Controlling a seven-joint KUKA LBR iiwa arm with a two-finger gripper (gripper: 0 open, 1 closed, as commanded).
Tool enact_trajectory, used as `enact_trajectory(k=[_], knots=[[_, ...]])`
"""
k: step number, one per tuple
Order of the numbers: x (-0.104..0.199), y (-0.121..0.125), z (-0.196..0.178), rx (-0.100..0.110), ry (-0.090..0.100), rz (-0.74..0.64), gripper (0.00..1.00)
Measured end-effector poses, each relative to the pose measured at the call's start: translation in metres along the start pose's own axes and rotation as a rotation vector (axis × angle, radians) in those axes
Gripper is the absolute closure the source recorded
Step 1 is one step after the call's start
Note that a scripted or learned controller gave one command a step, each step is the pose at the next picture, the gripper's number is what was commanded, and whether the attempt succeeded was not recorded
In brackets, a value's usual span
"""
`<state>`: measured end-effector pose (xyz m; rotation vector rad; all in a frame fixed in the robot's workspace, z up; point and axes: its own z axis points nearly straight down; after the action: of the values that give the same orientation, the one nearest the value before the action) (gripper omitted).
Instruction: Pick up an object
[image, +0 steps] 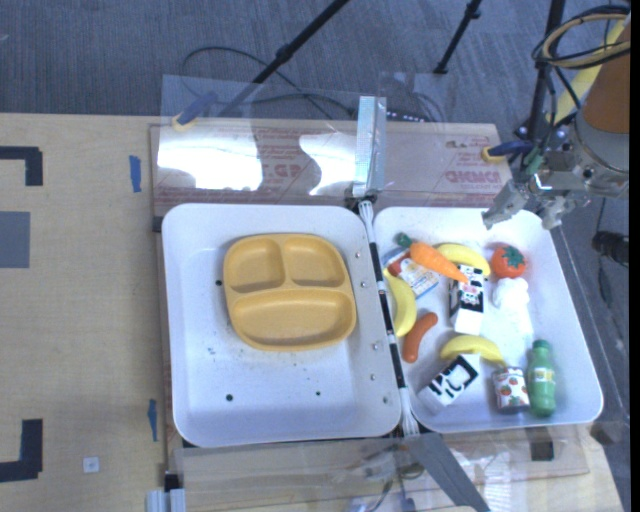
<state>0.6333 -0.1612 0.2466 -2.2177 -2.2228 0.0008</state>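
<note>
**Operator:** From my seat the gripper (527, 207) hung at about one o'clock in the view, over the far right corner of the right bin (580, 330). I saw two fingers (497, 213) angled down, set slightly apart, and nothing was between them.

**Colleague:** So nothing was picked. Where were the objects?

**Operator:** All in the right bin. A carrot (437, 260) lay at eleven o'clock of that bin, slanted across a yellow banana (463, 255) just behind it. A tomato (507, 261) sat at one o'clock, close under the gripper but apart from it. A white lump (512, 297) lay just below the tomato.

**Colleague:** And the near side?

**Operator:** A green bottle (541, 377) lay at five o'clock, touching a small can (509, 389) on its left. A black-and-white box (452, 379) sat at seven o'clock, with a second banana (472, 347) just above it. A red sausage shape (418, 334) lay at nine o'clock, beside a third banana (402, 304) along the bin's left wall. A small black-and-white carton (470, 299) stood near the centre.

**Colleague:** The left bin?

**Operator:** The left bin (190, 330) carried a yellow divided plate (288, 290), sitting toward twelve o'clock of its floor.
</note>
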Motion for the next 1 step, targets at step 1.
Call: enact_trajectory(k=[1], knots=[[-0.0137,-0.0255,-0.0190,0.001,0.001,0.005,0.00]])
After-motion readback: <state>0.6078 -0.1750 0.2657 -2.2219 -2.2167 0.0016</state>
